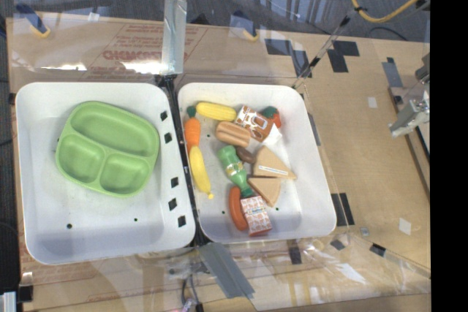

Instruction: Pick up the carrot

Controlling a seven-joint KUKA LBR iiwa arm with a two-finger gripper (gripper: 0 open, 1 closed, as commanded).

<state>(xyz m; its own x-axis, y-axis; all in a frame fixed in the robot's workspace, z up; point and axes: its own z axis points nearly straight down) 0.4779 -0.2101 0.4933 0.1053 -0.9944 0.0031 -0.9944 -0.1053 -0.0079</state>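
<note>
The carrot (191, 134) is orange with a green top. It lies lengthwise against the left wall of the right bin (316, 157), green end toward the back. A yellow banana (199, 170) lies just in front of it and a corn cob (216, 111) just to its right at the back. A grey part of my gripper (411, 109) shows at the far right, over the bench, well outside the bin and far from the carrot.
The right bin also holds a hot dog (234, 134), a green bottle (234, 164), two sandwich wedges (272, 166), a red sausage (237, 208) and small cartons (256, 215). The left bin (29, 179) holds a green divided plate (108, 147). A yellow cable (365, 7) loops at the back right.
</note>
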